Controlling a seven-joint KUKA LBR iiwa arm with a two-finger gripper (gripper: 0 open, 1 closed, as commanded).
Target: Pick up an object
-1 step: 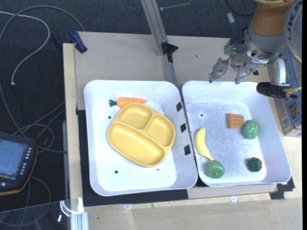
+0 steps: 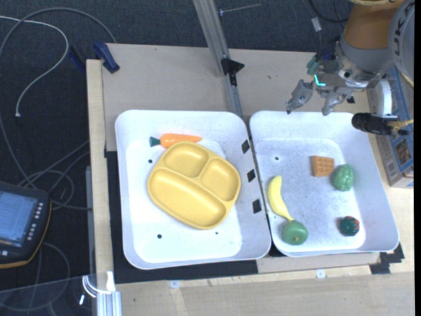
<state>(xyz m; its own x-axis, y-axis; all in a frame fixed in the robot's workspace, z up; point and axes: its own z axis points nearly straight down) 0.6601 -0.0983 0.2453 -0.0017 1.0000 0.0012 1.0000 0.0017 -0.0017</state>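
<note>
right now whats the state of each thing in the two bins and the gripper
gripper: open, holding nothing, above the right bin's far rim
yellow plate: upright, compartments bare, left bin
carrot: lying flat beside the plate
banana: lying flat, right bin
green apple: at the banana's near end
cracker: flat

view: single fixed camera | position: above the worktop [image 2: 177,68] | facing: down at a slant | range: moderate, both bins [image 2: 131,176] fully framed | arm [image 2: 375,25] enters far right
</note>
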